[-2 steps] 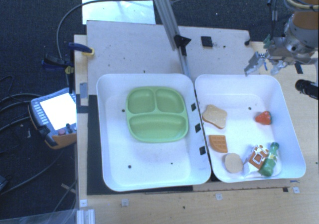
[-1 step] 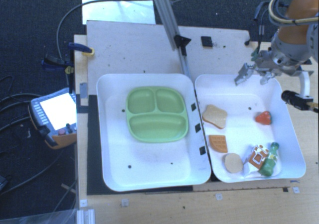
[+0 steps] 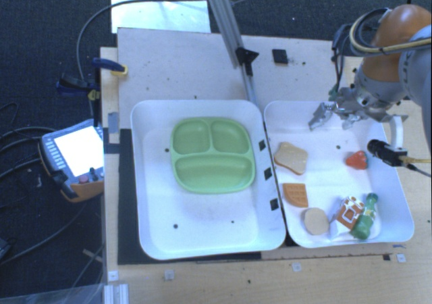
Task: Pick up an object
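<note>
Hanging the pincer (image 3: 333, 120) in the air over the far end of the right bin (image 3: 405, 228), touching nothing. Keeping its two fingers (image 3: 317, 120) spread apart, with white bin floor showing between them. Pinching nothing at all.

Finding all the things to pick in that same bin, every one on the camera side of the pincer. Seeing a slice of bread (image 3: 291, 158) lying flat, a little nearer the camera than the pincer and off toward the left bin (image 3: 202, 228). Seeing a small red thing (image 3: 357, 159) about as near, but on the other side, toward the arm. Showing bare white floor between the pincer and each of these two.

Going farther from the pincer, past the bread: spotting an orange-brown piece (image 3: 295, 194), then a round tan piece (image 3: 315, 221) near the bin's front wall. Spotting a little house-shaped toy (image 3: 348, 212) just beside the round piece, with a green bottle (image 3: 364, 218) touching the toy. Sitting well apart from the pincer, all four.

Looking sideways from the pincer, over the wall where the bins meet: seeing small black clips (image 3: 267, 173) along that wall, and past them a green plate (image 3: 212, 155) with three parts lying in the left bin.

Looking behind the pincer, out on the bare bench (image 3: 175, 59): seeing a small black square (image 3: 280, 57) and a slanting metal pole (image 3: 226, 12). Seeing, much farther off beyond the left bin, a blue clamp (image 3: 108, 65) at the bench edge and a hand screen (image 3: 74, 157) down on the floor.
</note>
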